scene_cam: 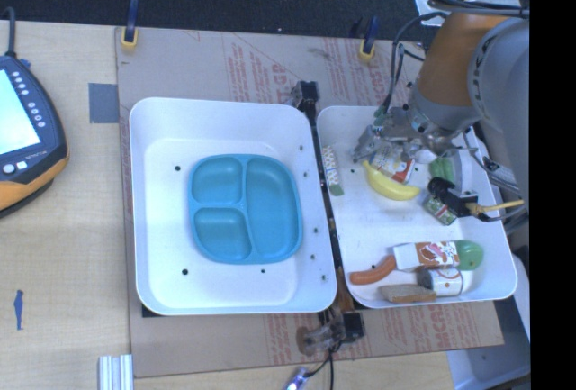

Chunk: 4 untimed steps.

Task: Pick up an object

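The gripper (pixel 393 148) is hovering just above the banana (pixel 393 184) in the right bin (pixel 360 226), its grip state seemingly unreadable.

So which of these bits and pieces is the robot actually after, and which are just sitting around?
Part of the job:
- the hand, down in the right bin
- banana and red-and-white packet right beneath it
- hot dog, green-capped bottle, also pickable

Just lying about:
- blue divided plate in the left bin
- control pendant on the bench
- blue clamps on the cardboard

Left bin (pixel 153 199): open around blue tray (pixel 245 206); right bin (pixel 360 285) cluttered.
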Motion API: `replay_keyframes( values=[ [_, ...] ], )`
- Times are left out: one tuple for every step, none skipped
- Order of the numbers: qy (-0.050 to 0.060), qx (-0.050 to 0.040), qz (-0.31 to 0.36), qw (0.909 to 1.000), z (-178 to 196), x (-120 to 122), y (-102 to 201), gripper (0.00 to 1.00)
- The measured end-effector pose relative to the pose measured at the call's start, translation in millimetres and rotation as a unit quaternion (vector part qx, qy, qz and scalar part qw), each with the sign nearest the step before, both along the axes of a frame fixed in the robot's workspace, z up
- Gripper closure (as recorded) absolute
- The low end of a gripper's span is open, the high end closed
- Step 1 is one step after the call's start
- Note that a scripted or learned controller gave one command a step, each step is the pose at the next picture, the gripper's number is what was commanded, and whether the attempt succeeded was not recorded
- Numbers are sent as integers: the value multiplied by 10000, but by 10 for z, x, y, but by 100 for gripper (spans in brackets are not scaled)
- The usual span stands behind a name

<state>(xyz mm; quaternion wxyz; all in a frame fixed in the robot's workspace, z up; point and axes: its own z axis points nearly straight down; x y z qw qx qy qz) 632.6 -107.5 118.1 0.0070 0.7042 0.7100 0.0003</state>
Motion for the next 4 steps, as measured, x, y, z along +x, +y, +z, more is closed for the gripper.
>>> replay_keyframes(
  values=[
    [65, 49, -37, 10000, 283, 237, -294, 0],
    [68, 46, -35, 10000, 543, -180, -242, 0],
    [81, 42, -15, 10000, -270, -285, -244, 0],
    [70, 38, -9, 10000, -261, -35, -41, 0]
  ],
)
